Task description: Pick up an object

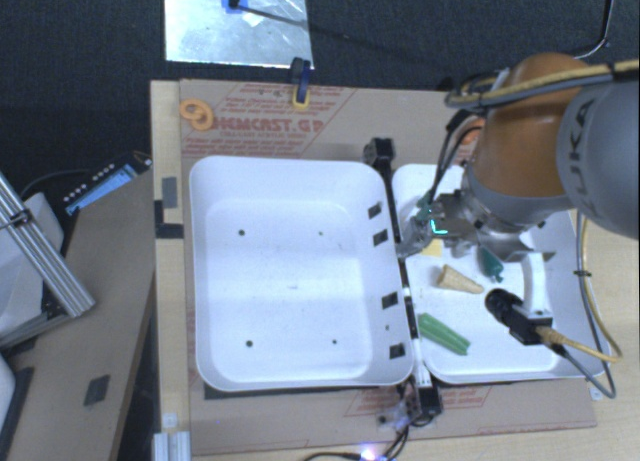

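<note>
Red print on the brown board (270, 114) beneath the bins reads roughly "HEMCAST", followed by letters too blurred to make out, with smaller unreadable lines above and below. White letters "UKA", part of a brand name, run down the grey arm (600, 149) at right.

bins (290, 179): glossy white plastic | bench (330, 114): matt cardboard | sheet (235, 9): shiny foil

white bins (290, 174), green block (443, 334) — tan cone (458, 279)

Robotics lab, grey-and-orange arm (545, 139) over white bins (290, 174), loose cables (580, 349), aluminium rail (40, 264)
</note>
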